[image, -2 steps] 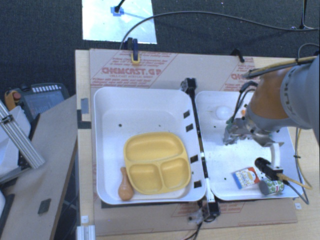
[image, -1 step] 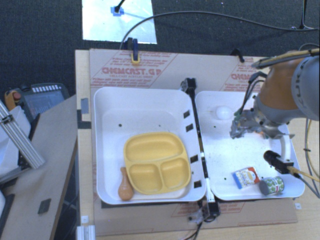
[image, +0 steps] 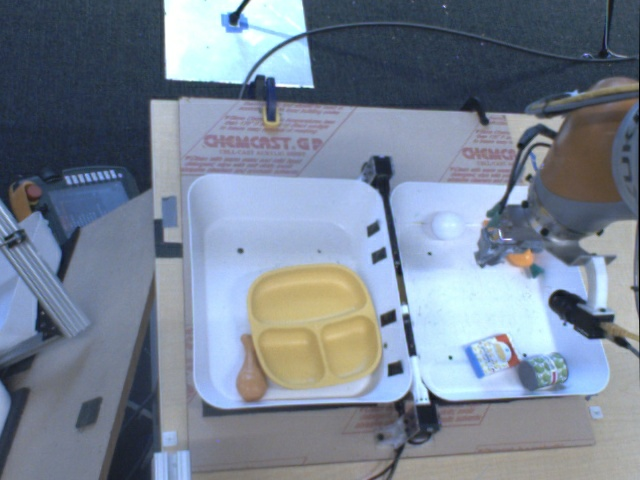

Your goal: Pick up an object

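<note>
Two white bins side by side on the surface, black clips down the shared rim.

Left bin: yellow divided tray sits in the near half, twd the centre rim. Tan pear-shaped object lies just beside the tray's near-left corner, close to the bin's front wall. Far half of this bin is bare floor, lots of room.

Right bin: white ball near the far wall, left of the arm. Small orange object up by the right side, directly under/beside the gripper. Blue-red-white packet and small can on its side lie next to each other at the near-right corner, can close to the front rim. Centre of this bin open.

Arm enters from the right, wrist over the far-right part of the right bin. Jaws: cannot tell whether wide or narrow, wrist body and cables hide them. Cannot tell if the orange object is touched; nothing is visibly gripped.

Little clearance btwn gripper and right wall; open room lies leftward and nearward.
</note>
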Controlling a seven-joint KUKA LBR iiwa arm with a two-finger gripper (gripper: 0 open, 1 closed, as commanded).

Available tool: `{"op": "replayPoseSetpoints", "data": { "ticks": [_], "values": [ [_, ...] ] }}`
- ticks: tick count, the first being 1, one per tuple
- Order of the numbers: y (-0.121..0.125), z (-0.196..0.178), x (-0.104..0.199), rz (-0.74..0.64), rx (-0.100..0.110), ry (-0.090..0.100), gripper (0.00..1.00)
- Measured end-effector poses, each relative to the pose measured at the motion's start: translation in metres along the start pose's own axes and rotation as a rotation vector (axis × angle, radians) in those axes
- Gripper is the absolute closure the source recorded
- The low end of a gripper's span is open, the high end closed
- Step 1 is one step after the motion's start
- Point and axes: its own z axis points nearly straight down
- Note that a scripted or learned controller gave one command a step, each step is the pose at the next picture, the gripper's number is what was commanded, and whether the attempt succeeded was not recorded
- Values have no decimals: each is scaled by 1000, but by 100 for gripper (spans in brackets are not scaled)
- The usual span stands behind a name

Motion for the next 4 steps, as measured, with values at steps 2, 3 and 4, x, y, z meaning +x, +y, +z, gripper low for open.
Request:
{"op": "replayPoseSetpoints", "data": {
  "ticks": [2, 3, 4],
  "values": [
    [-1, -49, 68, -7, 3, 2, 100],
    [10, -44, 129, -8, 4, 3, 100],
    [10, -34, 175, -6, 6, 3, 100]
  ]
}}
